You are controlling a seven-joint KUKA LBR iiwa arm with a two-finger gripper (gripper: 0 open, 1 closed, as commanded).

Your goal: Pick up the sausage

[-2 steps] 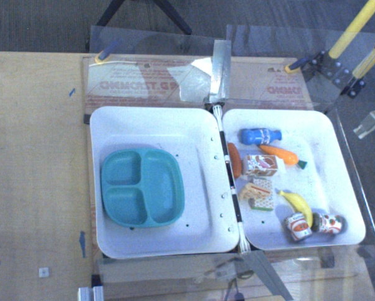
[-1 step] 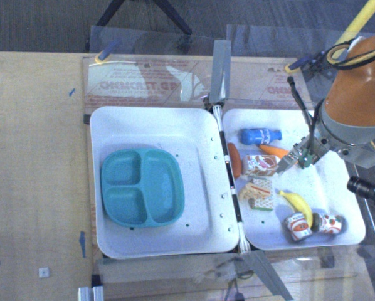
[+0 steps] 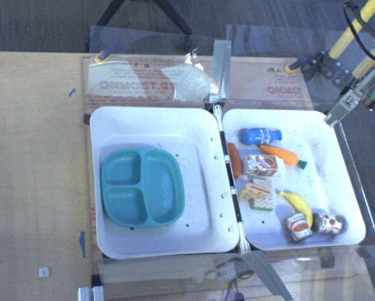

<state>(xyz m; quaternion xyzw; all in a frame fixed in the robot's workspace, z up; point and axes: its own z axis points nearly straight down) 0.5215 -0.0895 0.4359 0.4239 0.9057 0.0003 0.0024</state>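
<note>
The sausage [image 3: 235, 159] is a short reddish-brown link lying lengthwise against the left wall of the right bin [image 3: 347, 187]. It rests just left of a small red-and-white carton [image 3: 261, 165]. My gripper [image 3: 335, 114] hangs at the far upper right, over the back right corner of that bin. It is well away from the sausage and nothing is seen in it.
Around the sausage the right bin holds a blue bottle [image 3: 260, 135], a carrot [image 3: 280, 153], a waffle-like piece [image 3: 258, 193], a banana [image 3: 298, 204] and two small cans [image 3: 313, 225]. A teal divided plate [image 3: 142, 187] sits in the left bin [image 3: 200, 137].
</note>
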